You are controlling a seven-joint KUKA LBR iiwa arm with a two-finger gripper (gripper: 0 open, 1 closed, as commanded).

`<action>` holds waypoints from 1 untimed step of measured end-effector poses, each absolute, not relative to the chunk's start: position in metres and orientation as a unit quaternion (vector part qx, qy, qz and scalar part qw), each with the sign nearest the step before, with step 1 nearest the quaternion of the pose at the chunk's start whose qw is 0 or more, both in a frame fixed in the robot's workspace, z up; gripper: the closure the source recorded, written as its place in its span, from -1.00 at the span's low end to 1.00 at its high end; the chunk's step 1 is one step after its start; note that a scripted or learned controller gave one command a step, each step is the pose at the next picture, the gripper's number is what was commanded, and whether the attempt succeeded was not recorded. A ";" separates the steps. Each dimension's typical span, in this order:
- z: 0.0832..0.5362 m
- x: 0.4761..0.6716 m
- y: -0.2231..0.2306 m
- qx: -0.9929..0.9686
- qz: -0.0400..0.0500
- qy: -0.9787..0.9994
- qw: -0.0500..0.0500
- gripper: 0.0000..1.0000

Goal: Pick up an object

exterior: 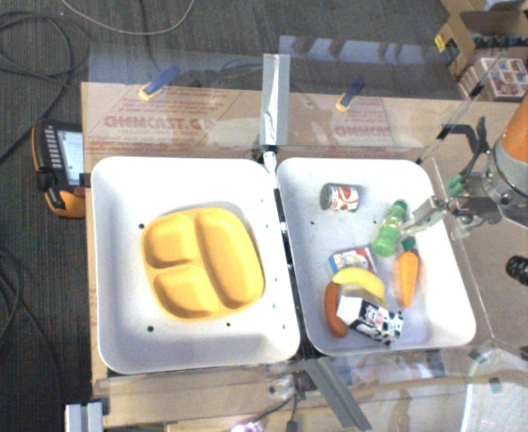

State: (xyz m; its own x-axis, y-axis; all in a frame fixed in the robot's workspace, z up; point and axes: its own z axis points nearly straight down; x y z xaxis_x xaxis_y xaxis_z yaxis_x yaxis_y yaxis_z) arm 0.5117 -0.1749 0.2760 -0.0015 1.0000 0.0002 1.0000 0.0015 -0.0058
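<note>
The right bin (443, 331) holds several small objects. A red and white can (340, 197) lies on its side near the back. A green bottle (389, 232) lies in the middle, with an orange carrot (407, 277) just to its right. In front of them sit a small blue and red box (353, 259), a yellow banana (360, 282), a brown sausage (335, 314) and a black and white spotted item (380, 320). My gripper (418, 220) reaches in from the right, its tip right beside the bottle and above the carrot's top end.
In the left bin (120, 331) lies a yellow divided tray (202, 261). A metal divider post (274, 106) stands behind the seam between the bins. An orange and black handheld unit (58, 167) rests to the left of the bench.
</note>
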 end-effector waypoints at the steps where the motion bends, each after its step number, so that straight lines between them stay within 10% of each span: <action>1: 0.148 0.543 -0.210 -0.644 0.001 -0.765 0.002 -1.00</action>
